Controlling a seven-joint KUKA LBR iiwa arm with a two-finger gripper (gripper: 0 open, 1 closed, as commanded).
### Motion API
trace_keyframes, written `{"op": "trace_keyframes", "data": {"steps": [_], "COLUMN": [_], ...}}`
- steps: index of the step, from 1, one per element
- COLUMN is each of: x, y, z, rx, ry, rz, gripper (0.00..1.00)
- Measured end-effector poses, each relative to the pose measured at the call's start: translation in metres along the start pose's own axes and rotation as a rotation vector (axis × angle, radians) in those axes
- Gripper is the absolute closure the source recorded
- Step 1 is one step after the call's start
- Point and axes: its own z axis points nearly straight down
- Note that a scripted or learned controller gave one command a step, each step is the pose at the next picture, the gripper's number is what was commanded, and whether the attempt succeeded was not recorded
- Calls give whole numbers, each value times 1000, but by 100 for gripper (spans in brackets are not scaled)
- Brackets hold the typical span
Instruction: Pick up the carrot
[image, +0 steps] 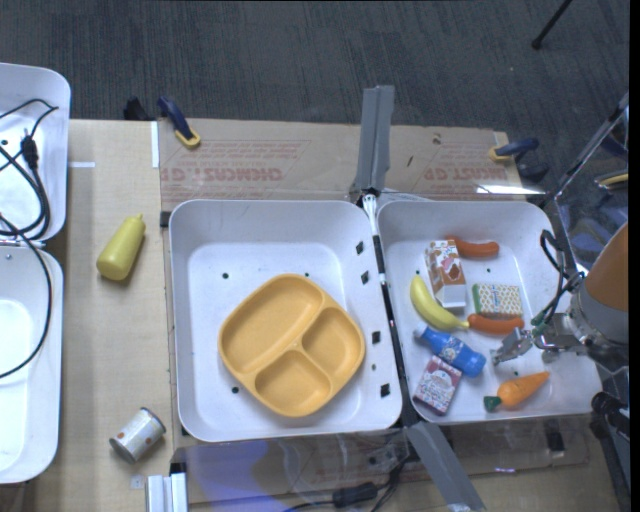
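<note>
Nothing of the pickup is done yet, as far as we can judge: the small orange plastic carrot with a green stub (520, 389) lies flat on the floor of the right white bin (530, 215), near its front edge. The metal two-finger claw (512, 347) hovers just above and to the left of it, close by an orange sausage-shaped toy (493, 323); we see nothing between its tips, though whether they stand apart or together we cannot tell. What remains, we think, is shifting over the carrot, descending, closing and lifting.
</note>
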Motion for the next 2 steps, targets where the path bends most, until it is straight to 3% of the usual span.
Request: {"op": "trace_keyframes", "data": {"steps": [1,2], "x": [-2,0], "y": [1,1], "z": [-5,-4], "rx": [0,2], "ry": [-7,-2], "rz": [2,-1], "gripper": [100,0]}}
